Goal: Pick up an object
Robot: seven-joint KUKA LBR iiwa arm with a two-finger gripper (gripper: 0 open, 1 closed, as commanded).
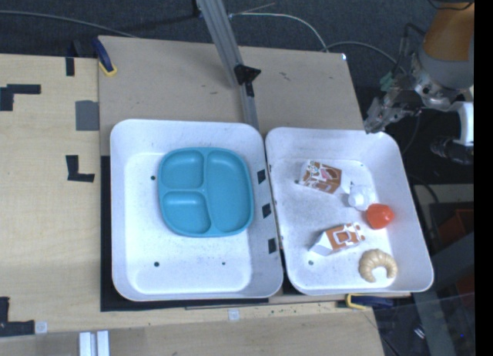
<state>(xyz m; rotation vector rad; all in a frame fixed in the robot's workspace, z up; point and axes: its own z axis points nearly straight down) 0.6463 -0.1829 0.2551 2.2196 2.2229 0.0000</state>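
Observation:
The right bin [400, 193] holds several small objects: a brown and white carton [320, 176] near its back, a second orange and white carton [339, 238] lying toward the front, a red tomato-like ball [379, 215], a small white piece [359, 197] beside it, and a tan croissant [377, 265] at the front right corner. My gripper [375, 121] hangs just outside the bin's back right corner, above the bench edge, apart from all of the objects. Nothing shows between its tips.
The left bin [135, 216] carries a blue divided plate [206, 191]. A grey metal pole [223, 31] slants from the top down to the seam between the bins. Cables [308, 27] run across the dark floor behind the bench.

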